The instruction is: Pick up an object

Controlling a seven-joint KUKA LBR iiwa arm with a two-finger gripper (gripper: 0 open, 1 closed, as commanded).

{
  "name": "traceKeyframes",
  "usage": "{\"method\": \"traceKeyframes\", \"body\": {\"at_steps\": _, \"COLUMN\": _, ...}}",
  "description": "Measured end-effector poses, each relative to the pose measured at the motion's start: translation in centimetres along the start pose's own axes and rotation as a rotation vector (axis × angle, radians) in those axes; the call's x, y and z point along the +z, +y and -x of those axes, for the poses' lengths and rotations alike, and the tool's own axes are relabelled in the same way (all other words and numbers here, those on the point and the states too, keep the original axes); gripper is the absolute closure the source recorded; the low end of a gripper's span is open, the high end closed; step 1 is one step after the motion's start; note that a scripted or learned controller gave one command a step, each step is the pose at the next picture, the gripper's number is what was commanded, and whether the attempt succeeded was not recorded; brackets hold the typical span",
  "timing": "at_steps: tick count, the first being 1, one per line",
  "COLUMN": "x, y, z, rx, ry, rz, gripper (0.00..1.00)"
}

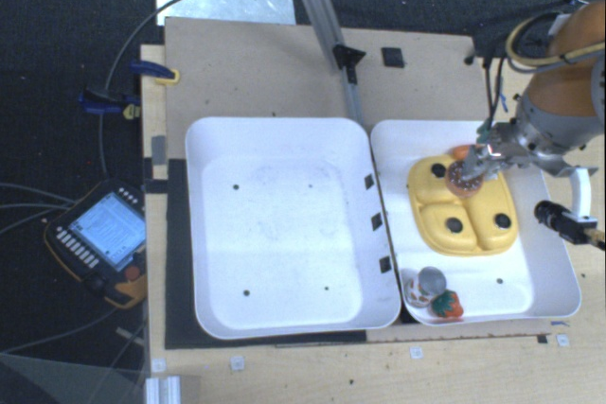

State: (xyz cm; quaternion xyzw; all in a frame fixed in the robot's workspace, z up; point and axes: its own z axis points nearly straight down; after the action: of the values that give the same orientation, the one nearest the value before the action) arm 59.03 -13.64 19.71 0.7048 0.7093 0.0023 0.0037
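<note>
Yellow tray (464, 211) under gripper (471, 167); small toys (434, 290) in bin corner (417, 309).

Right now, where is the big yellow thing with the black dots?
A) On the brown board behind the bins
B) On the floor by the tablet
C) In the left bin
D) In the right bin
D. The yellow thing lies inside the right bin, under the gripper, with some small bits near that bin's front-left corner.
</note>
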Motion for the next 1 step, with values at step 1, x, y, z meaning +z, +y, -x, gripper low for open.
{"method": "traceKeyframes", "body": {"at_steps": 1, "x": -2.96, "y": 0.17, "z": 0.0, "rx": 0.0, "ry": 0.001, "rz": -0.003, "gripper": 1.0}}
